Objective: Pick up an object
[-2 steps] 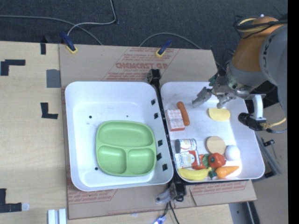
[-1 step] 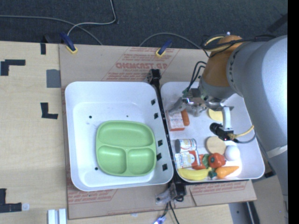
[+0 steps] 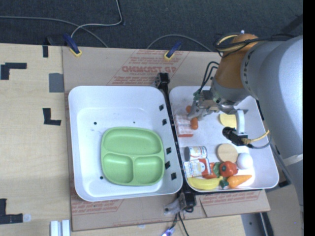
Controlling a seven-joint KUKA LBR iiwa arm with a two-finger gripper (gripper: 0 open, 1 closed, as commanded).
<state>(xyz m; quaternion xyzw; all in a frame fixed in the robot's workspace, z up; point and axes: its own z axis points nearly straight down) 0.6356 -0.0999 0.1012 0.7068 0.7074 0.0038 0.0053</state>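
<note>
Pincer (image 3: 201,108) is hovering at the right bin's (image 3: 271,183) far-left corner; can't tell its state. Small orange piece (image 3: 194,124) is lying just beneath it, toward the bin's near edge, long axis roughly near-far.

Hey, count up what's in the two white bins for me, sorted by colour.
Green: 1, tray
Yellow: 2, banana, disc
Orange: 2, carrot, small piece
Red: 1, tomato
White: 1, egg
Tan: 1, cookie
Labelled can: 1
Total: 9
</note>
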